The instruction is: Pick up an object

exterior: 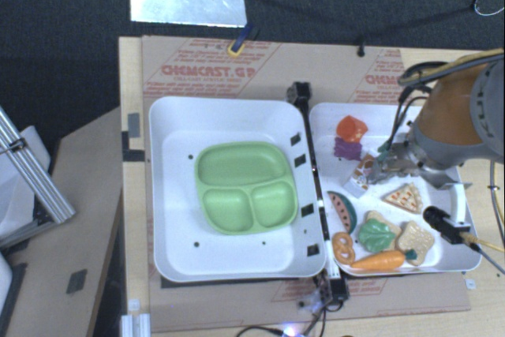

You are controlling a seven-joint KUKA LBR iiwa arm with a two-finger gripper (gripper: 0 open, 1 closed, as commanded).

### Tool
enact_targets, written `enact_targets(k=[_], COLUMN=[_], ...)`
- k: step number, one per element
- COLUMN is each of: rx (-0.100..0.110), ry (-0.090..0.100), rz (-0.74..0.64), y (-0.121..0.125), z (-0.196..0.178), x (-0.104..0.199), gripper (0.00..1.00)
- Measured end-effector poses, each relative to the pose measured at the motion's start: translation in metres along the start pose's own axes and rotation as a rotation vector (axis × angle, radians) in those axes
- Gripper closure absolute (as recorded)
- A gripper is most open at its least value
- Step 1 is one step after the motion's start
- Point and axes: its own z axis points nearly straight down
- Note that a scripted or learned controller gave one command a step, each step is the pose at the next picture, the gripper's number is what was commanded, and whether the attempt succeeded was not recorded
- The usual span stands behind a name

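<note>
Carrot (380, 260) at the near rim; gripper (372, 170) low over toys in the right bin (465, 264); fingers' state unclear; descent stage, closing next.

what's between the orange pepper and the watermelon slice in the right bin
In the camera view, a purple toy sits just below the orange pepper; then bare bin floor down to the watermelon slice.

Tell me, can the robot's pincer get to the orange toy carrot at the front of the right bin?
Probably yes. The orange toy carrot lies uncovered along the white right bin's front wall, and the pincer hovers farther back, over other toys.
</note>
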Motion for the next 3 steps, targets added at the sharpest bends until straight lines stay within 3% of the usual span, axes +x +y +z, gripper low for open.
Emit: enact_targets(k=[1, 2, 3], rx=[0.014, 0.016, 0.021], ry=[-0.003, -0.003, 0.0], rz=[-0.002, -0.002, -0.005], y=[0.005, 0.008, -0.002], z=[-0.064, -0.109, -0.103], x=[0.003, 0.003, 0.046], gripper=[1.0, 1.0, 1.0])
